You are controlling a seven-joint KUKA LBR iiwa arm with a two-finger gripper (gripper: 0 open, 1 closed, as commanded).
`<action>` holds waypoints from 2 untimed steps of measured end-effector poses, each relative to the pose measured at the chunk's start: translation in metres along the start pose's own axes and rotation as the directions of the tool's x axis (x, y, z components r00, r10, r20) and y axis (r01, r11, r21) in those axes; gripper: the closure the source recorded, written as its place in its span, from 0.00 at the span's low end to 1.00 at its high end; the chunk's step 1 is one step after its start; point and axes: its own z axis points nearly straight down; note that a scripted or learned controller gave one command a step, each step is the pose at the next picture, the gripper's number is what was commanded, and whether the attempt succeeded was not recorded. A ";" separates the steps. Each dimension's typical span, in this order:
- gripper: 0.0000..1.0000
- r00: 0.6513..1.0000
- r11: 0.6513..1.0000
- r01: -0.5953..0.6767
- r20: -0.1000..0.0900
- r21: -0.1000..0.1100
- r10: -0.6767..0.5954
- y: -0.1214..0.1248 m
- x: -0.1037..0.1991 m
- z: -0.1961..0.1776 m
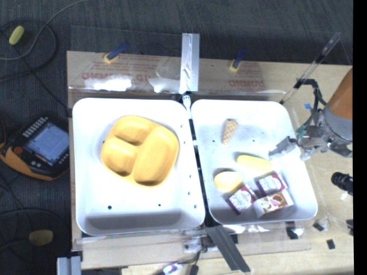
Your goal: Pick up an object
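the arm (343,110) came in from the right edge, grey with its orange band showing at the far right. the gripper (287,146) sat over the right rim of the right bin (252,109), low and angled toward the bin's middle; whether it was released or clenched could not be told, and nothing showed in its grasp.

right bin contents: a small ridged tan cone (230,130) lay alone toward the far side. a pale yellow wedge (254,162) lay just left of the gripper, apart from it. a rounded yellow lump (227,181) sat near and left of the wedge. three small printed packets (261,193) were clustered at the near right, touching one another, the leftmost just beside the lump.

left bin (92,211): one large yellow moulded piece (140,149), lobed, sat in the middle toward the far side.

outside the bench, a handheld pendant (38,148) lay on the dark floor to the left.
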 end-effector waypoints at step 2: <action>1.00 0.993 0.993 0.118 -0.004 0.004 -0.118 0.036 0.031 0.088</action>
